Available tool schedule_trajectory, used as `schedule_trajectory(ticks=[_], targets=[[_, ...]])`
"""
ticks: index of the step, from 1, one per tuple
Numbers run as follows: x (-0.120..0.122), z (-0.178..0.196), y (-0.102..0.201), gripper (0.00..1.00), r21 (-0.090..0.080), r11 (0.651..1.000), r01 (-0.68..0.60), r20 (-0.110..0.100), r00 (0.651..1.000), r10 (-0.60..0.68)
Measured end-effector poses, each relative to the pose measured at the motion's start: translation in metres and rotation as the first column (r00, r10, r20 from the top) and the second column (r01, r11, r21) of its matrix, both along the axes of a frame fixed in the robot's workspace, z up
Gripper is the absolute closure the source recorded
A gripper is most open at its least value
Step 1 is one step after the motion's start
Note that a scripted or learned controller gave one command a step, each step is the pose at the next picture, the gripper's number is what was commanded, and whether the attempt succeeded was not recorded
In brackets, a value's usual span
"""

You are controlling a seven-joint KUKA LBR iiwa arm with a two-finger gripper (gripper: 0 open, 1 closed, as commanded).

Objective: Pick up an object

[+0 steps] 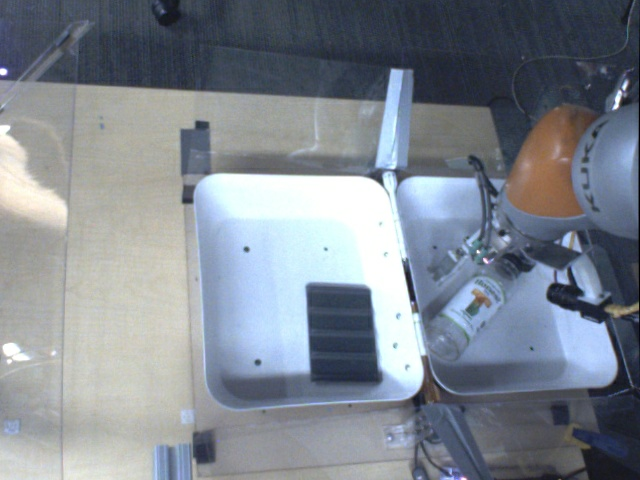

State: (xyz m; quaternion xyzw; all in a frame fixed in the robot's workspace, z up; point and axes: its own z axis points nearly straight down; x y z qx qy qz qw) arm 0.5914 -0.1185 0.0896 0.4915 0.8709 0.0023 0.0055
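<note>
In the right bin (590,373) a clear plastic bottle (468,312) lies on its side, just below the gripper (478,253). I cannot tell the state of the fingers. The bottle looks light, smooth, and may roll; grasp across its labelled middle.

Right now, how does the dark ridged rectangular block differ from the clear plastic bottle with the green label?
The dark ridged rectangular block lies flat in the left white bin; the clear plastic bottle with the green label lies slanted in the right white bin. The block is opaque and boxy, the bottle see-through and rounded. The gripper is near the bottle, far from the block. Both are lying down.
</note>
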Motion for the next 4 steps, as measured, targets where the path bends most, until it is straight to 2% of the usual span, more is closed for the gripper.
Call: schedule_trajectory(ticks=[1, 2, 3, 4], targets=[[0.074, -0.001, 0.004, 0.00, 0.002, 0.998, 0.061, -0.026, 0.998, -0.061], [0.004, 0.004, -0.008, 0.00, 0.000, 0.990, -0.139, -0.004, 0.990, 0.139], [0.049, -0.001, 0.024, 0.00, 0.000, 0.993, -0.117, 0.000, 0.993, 0.117], [-0.013, 0.033, 0.015, 0.00, 0.001, 0.996, -0.092, -0.006, 0.996, 0.092]])
